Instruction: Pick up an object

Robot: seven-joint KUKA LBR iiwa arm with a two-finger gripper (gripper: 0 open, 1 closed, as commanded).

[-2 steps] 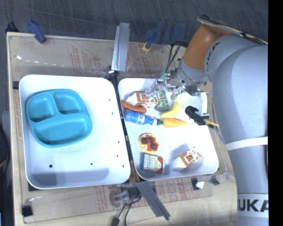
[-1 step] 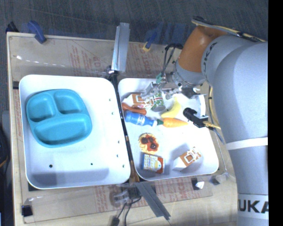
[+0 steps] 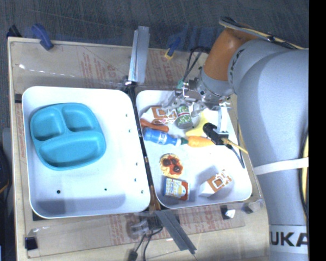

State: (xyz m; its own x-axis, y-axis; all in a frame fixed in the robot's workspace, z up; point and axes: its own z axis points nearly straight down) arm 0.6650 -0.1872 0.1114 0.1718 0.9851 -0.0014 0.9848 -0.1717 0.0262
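Gripper [image 3: 183,95] is low over the far end of the right shallow white plastic bin [image 3: 220,159]. Can't tell if it's released or clenched, and nothing is visibly held.

Closest candidates sit just under and in front of it:
- Squat green-grey cylindrical can [image 3: 185,118], tipped, with its round end facing roughly up.
- Small white boxy carton with orange-brown print [image 3: 163,113], touching the can's left side.

Just nearer the camera:
- Smooth blue plastic bottle [image 3: 160,137], lying flat, long axis left-right.
- Tapered orange carrot [image 3: 198,141], almost end to end with the bottle on the same axis.
- Short red sausage-shaped piece [image 3: 154,125], lying beside the bottle.

Near end of the bin:
- Flat round pizza-like disc [image 3: 171,165].
- Blue-and-yellow printed carton [image 3: 175,188].
- White-and-orange carton [image 3: 220,181], tilted.

Left white bin [image 3: 87,186] holds a glossy light-blue three-compartment tray [image 3: 68,135] with rounded corners.
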